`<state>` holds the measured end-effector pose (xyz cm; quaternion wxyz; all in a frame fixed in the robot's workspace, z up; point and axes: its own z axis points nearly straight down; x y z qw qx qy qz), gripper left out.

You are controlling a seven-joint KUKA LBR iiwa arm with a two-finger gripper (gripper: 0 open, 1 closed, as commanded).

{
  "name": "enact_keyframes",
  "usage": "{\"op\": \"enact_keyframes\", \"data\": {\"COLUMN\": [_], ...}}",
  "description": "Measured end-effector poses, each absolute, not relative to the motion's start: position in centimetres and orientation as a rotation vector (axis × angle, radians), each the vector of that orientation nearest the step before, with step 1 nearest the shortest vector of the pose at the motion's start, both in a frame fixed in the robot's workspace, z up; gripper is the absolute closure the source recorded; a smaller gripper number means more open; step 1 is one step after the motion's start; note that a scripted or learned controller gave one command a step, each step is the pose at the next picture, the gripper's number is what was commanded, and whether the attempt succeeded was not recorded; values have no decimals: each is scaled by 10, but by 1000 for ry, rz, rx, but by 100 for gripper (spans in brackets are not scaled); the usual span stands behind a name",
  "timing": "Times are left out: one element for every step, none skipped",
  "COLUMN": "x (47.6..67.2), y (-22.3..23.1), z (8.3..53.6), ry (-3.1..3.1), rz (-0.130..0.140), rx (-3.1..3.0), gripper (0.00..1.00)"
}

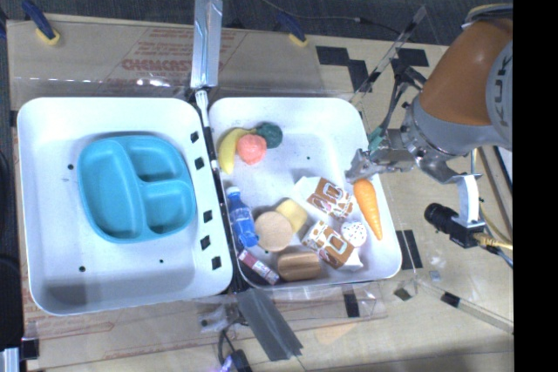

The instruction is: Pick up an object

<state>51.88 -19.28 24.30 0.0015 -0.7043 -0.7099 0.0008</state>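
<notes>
My gripper [360,167] is at the right wall of the right bin [305,113], reaching in from the right. An orange carrot [369,207] lies lengthwise along that wall, with its thick end directly under the gripper's tip. Whether the carrot is gripped is not visible. To the carrot's left are brown-and-white snack packets [330,198], a white dotted egg shape [353,233], a tan disc [274,231], a yellow block [293,211] and a brown bun [299,264].
A banana [228,149], a pink ball [251,148] and a dark green thing [268,133] sit at the right bin's far left. A blue bottle [241,218] lies along the divider. The left bin [44,213] holds a blue divided tray [138,186].
</notes>
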Motion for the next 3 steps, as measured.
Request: {"op": "enact_keyframes", "data": {"x": [503,485,486], "y": [-128,-119,-119], "z": [119,99,109], "ry": [-2284,-2564,-2570], "rz": [7,-18,-20], "rx": [-2146,-1848,-1843], "gripper": [0,0,100]}}
